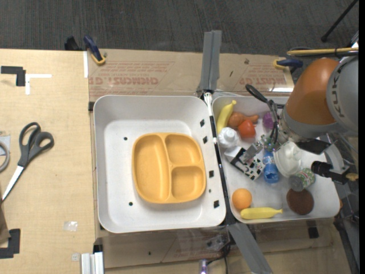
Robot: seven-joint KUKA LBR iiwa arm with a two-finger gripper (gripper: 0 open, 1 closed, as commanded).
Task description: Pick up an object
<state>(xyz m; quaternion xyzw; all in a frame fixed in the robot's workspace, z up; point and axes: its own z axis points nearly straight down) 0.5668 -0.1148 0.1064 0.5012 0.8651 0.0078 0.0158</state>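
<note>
We see the arm point(319, 96) reaching in from the right over the right bin point(336, 210), with its gripper point(251, 157) low among the clutter near the bin's middle. Whether the gripper is wide, narrow or holding anything we cannot tell; it looks like a black and white checked part, and nothing shows plainly in its grasp.

Around it lie a yellow banana point(224, 114) at the bin's far left corner, a red-orange fruit point(247, 128) beside it, a white bottle point(228, 136) just below, a blue item point(270, 170) right of the gripper, an orange point(242, 198) and a second banana point(260, 212) along the near edge, and a brown round thing point(299, 201) at the near right.

The left bin point(108, 170) holds a yellow divided tray point(169, 168). Scissors point(25, 153) lie on the worktop point(45, 210) well apart to the left.
</note>
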